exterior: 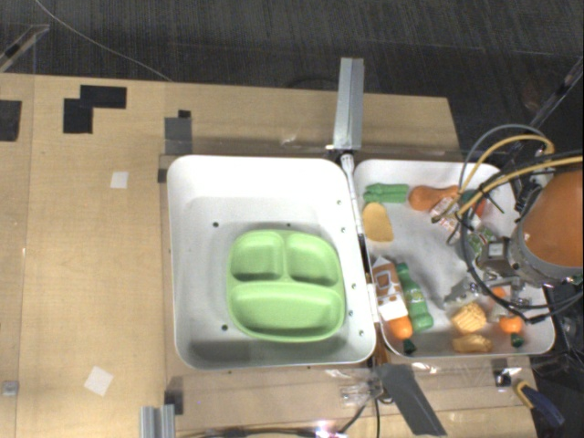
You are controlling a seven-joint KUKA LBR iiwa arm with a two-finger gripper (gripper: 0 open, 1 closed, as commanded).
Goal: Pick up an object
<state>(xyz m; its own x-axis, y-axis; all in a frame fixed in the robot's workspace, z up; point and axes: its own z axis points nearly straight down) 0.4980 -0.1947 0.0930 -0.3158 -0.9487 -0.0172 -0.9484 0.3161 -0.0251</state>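
The right bin (429, 173) holds several toy foods. Along its far side lie a green pod (388, 192) and an orange drumstick (427, 197), with a yellow wedge (377, 223) just below them. A white and orange carton (390, 297) and a green bottle (417, 307) lie near the left wall. A yellow waffle piece (470, 317), a tan bread piece (472, 342) and a small carrot (511, 325) sit at the near right. My gripper (470, 286) hangs low over the bin's right half, just above the waffle piece, under a tangle of cables.
The left bin (196, 245) holds a green divided plate (285, 284). A metal divider post (349, 108) stands between the bins at the back. The arm's orange band (557, 226) and yellow and black cables (493, 185) cover the right bin's right edge.
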